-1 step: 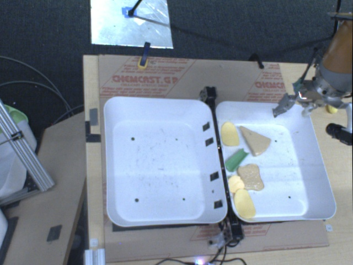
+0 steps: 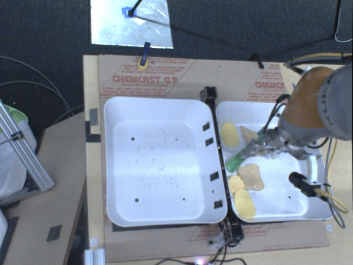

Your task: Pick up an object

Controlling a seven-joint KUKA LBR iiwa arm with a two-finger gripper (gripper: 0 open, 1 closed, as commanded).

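My gripper (image 2: 252, 147) is low in the right bin (image 2: 287, 206), reaching in from the right toward the bin's left side. A green elongated object (image 2: 234, 160) lies right at its tip, slanting down-left; whether it is gripped is unclear. A yellow rounded piece (image 2: 230, 134) and a pale wedge (image 2: 249, 132) lie just above the gripper. Below it rests a tan flat piece (image 2: 251, 176). Two more yellow pieces (image 2: 236, 183) (image 2: 245, 203) sit near the bin's front left corner.
The left bin (image 2: 118, 115) stands beside the right one, with a black divider rail (image 2: 216, 148) between them. Both rest on a cardboard sheet (image 2: 149, 76). A grey metal plate (image 2: 131, 14) lies on the floor behind.
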